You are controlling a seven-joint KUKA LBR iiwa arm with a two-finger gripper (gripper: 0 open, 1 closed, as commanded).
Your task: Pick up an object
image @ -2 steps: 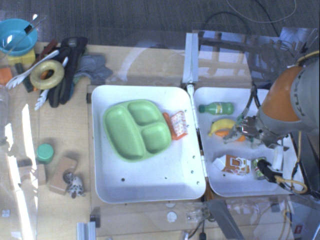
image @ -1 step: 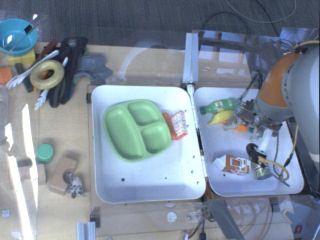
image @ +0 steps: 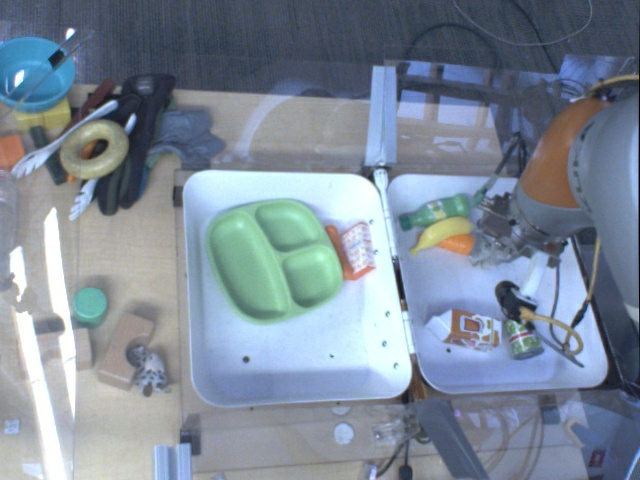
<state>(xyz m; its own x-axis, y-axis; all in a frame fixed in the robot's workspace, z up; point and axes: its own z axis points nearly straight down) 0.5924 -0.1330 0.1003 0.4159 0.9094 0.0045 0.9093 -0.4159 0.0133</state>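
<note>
Gripper [image: 497, 236]: low in the right bin [image: 560, 368], just right of the banana; whether it grips anything cannot be told.
Banana [image: 440, 233]: yellow, beside an orange piece [image: 458, 246], near the bin's upper left.
Green bottle [image: 437, 211]: lying just above the banana.
Small can [image: 522, 340]: near the front.
Carton [image: 470, 330]: left of the can.
Left bin [image: 290, 358]: holds a green divided tray [image: 272, 258] with an orange-and-white packet [image: 354, 249] touching its right edge.

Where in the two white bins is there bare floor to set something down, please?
The left bin has a wide bare strip along its near edge, below the green divided tray and the orange packet. The right bin is crowded: a green bottle, a banana, a small carton and a can, with the gripper among them. Its barest patch lies left of the carton.
</note>
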